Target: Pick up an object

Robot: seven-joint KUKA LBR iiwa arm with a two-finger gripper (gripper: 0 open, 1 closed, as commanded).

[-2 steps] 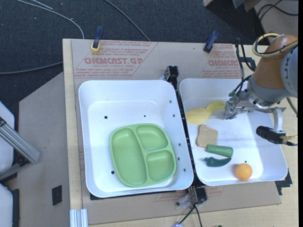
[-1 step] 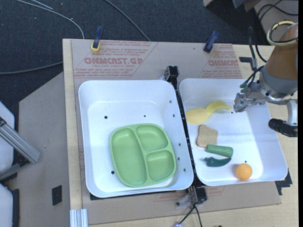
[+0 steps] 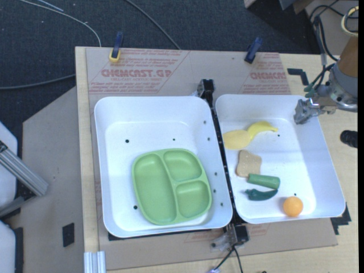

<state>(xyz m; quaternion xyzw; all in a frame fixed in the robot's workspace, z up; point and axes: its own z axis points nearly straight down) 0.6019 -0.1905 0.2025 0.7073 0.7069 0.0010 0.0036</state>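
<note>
The gripper (image 3: 304, 111) hangs over the far right corner of the right bin (image 3: 324, 158); whether it is open or closed I cannot tell, and nothing shows in it. The candidates lie toward that bin's left wall: a yellow piece (image 3: 245, 135), a tan slice (image 3: 248, 164), two green pieces, and an orange ball (image 3: 293, 206) near the front edge. The ball stands apart, so a centred descent there looks safest.

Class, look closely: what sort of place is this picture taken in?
Probably a robotics lab bench, not a kitchen: two white bins clamped on a board, toy food such as an orange ball, a green divided plate, loose cables, and a gripper.
</note>
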